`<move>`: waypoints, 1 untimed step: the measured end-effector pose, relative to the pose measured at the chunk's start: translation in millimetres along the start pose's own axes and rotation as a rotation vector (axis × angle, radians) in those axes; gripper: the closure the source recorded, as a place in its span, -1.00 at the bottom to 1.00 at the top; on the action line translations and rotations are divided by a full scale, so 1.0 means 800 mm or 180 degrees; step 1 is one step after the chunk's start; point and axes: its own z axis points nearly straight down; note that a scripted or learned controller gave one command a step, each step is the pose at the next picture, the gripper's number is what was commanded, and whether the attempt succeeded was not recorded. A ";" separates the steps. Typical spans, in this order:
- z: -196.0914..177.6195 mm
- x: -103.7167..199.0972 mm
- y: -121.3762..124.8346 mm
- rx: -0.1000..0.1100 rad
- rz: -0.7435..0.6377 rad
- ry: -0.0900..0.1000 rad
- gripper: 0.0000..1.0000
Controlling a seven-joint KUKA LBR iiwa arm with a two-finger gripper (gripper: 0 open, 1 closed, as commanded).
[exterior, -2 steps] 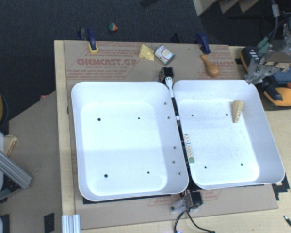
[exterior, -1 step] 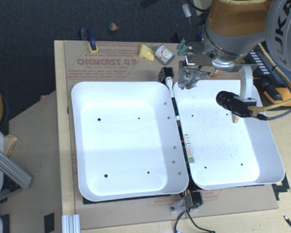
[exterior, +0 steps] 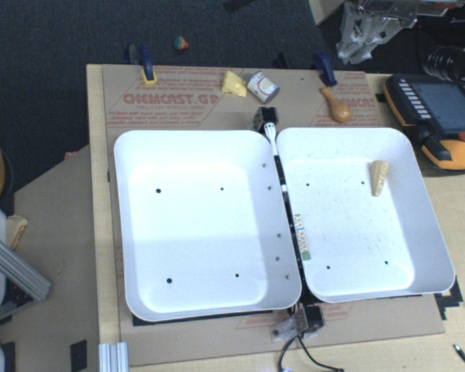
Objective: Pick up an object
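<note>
We see the gripper (exterior: pixel 362 46) raised at one o'clock, beyond the bins (we cannot tell its state). The cone (exterior: pixel 380 177) lies in the right bin (exterior: pixel 418 242), toward two o'clock. We judge the approach pending: descend over it.

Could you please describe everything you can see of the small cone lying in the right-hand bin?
The cone is pale tan with a faintly ribbed surface, like a wafer cone. It lies on its side on the floor of the right bin, near the far right corner, wide end away from the camera and tip toward it. Nothing else touches it.
</note>
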 end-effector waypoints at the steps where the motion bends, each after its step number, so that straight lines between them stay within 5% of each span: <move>1: 0.154 -0.002 0.011 0.0110 0.0008 -0.0007 1.00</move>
